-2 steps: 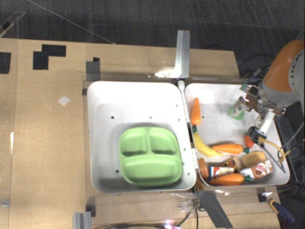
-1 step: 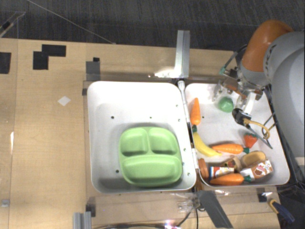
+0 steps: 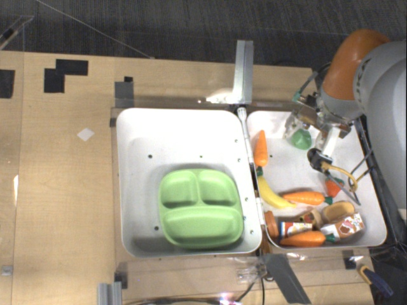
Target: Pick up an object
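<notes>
The right bin (image 3: pixel 372 230) holds several toy foods. An orange carrot (image 3: pixel 261 148) lies by its left wall, with a yellow banana (image 3: pixel 272 196) and a second carrot (image 3: pixel 306 197) below it. My gripper (image 3: pixel 304 127) hangs over the bin's far part, reaching in from the right under the orange band. A small green object (image 3: pixel 299 138) sits right at its tip, partly covered by it. I cannot tell from here whether it is held or just lying below.
A green divided plate (image 3: pixel 200 207) lies in the left bin (image 3: pixel 140 170). Along the right bin's front edge are an orange vegetable (image 3: pixel 302 238), a small bottle (image 3: pixel 294 227), a brown item (image 3: pixel 337 211) and a printed packet (image 3: pixel 348 224). A cable (image 3: pixel 340 170) loops beneath the wrist.
</notes>
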Available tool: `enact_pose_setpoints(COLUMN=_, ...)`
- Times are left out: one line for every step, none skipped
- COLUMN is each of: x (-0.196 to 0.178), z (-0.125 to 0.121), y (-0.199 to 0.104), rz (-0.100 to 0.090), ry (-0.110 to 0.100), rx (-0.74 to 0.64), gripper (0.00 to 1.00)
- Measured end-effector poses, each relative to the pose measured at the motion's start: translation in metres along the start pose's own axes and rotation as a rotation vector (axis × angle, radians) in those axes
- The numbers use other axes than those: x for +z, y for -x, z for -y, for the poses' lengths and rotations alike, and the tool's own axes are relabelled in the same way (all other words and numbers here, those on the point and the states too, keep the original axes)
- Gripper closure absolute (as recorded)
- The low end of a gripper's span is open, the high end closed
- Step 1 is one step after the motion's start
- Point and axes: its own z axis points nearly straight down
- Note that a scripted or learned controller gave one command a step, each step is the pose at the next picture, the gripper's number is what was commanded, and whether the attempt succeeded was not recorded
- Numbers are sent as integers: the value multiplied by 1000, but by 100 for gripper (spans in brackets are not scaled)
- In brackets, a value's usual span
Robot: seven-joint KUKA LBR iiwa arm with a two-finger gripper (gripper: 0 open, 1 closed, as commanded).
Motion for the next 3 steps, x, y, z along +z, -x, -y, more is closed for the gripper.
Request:
enact_pose_setpoints(x=-30, z=-24, y=27, rz=0, ry=1, rx=61, gripper=0)
enact_pose_setpoints(x=-30, z=-24, y=26, rz=1, ry=1, rx=60, gripper=0)
enact_pose_setpoints(x=-30, z=-24, y=26, rz=1, ry=1, rx=60, gripper=0)
